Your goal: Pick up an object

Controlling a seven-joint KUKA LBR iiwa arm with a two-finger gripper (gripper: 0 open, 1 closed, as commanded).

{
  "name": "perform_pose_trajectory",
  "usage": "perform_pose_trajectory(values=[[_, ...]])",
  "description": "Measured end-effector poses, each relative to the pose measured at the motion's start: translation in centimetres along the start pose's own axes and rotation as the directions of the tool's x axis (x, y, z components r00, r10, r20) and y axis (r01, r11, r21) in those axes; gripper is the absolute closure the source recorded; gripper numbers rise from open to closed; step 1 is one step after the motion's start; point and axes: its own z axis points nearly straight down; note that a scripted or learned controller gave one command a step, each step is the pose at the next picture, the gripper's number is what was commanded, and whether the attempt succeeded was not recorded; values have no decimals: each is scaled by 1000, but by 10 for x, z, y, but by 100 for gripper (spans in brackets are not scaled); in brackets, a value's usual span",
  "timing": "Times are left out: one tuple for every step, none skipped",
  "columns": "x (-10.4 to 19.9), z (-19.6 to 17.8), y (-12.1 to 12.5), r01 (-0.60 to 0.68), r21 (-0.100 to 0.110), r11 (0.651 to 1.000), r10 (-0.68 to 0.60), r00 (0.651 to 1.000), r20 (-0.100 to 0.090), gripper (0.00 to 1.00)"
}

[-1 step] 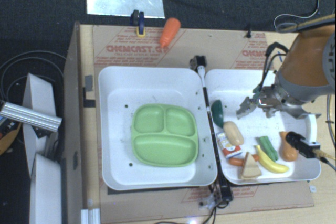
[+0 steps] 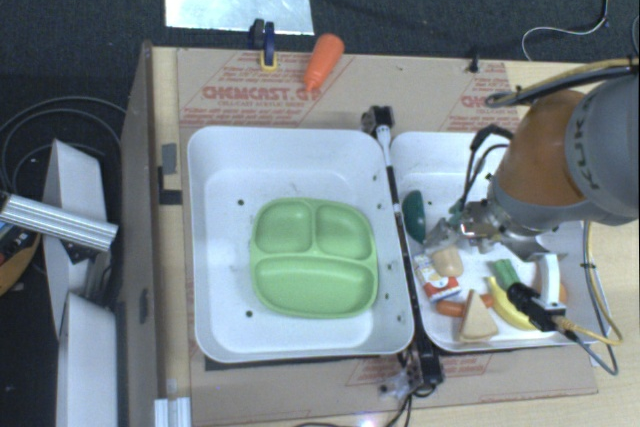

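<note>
The right bin (image 2: 440,155) holds several toy foods. A dark green piece (image 2: 413,212) lies by its left wall. In front of it are a beige piece (image 2: 448,262), a red and white piece (image 2: 439,290), a bread-coloured wedge (image 2: 480,321), a yellow banana (image 2: 503,303) and a small green piece (image 2: 503,270). My gripper (image 2: 452,230) hangs low over the bin's middle, just behind the beige piece and right of the dark green one. The wrist hides what lies under it.
The left bin (image 2: 215,215) bears a green divided plate (image 2: 315,257). An orange toy carrot (image 2: 322,61) and a blue and yellow clamp (image 2: 264,41) lie on the board behind the bins. Cables hang by the right bin's right edge.
</note>
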Motion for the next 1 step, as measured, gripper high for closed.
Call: perform_pose_trajectory(values=[[-2, 17, 6, 0, -7, 1000, 0, 1000, -3, 0]])
